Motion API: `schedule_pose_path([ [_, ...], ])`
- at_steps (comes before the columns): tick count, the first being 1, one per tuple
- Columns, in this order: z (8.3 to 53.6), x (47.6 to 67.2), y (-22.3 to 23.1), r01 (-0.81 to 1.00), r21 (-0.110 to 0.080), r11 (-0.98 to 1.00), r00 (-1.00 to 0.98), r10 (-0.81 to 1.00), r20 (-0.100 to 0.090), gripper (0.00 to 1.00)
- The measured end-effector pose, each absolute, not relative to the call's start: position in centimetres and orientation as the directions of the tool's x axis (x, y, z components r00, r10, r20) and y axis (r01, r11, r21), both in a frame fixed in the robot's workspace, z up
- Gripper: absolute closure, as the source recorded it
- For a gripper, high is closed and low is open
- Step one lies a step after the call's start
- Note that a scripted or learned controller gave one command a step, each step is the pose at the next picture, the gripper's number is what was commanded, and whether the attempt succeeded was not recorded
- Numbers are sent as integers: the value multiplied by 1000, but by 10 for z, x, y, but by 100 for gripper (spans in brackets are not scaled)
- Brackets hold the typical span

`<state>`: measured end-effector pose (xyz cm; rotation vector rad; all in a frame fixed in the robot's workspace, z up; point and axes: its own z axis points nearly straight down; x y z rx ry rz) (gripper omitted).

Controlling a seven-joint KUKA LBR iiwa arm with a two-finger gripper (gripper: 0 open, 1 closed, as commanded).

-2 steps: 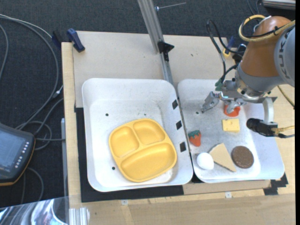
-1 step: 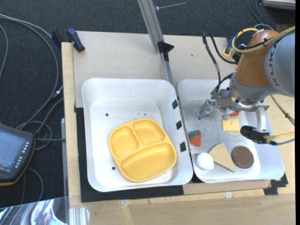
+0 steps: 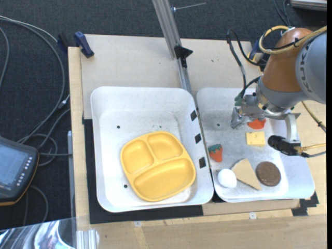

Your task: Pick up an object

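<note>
My end effector (image 3: 239, 119) hangs low in the right bin (image 3: 228, 100), just beside an orange piece (image 3: 256, 123); whether it is clenched I cannot tell. The yellow square (image 3: 255, 139) lies nearby on the bin floor

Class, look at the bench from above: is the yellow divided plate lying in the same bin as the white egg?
No, the yellow divided plate lies in the left bin, while the white egg lies in the right bin.
</note>
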<state>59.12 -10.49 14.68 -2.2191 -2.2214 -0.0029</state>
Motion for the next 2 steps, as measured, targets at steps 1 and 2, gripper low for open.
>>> schedule_pose_path([
  [1,194,586,-109,1000,6,0,0,1000,-1,100],
  [2,230,588,-109,1000,6,2,-2,1000,-1,100],
])
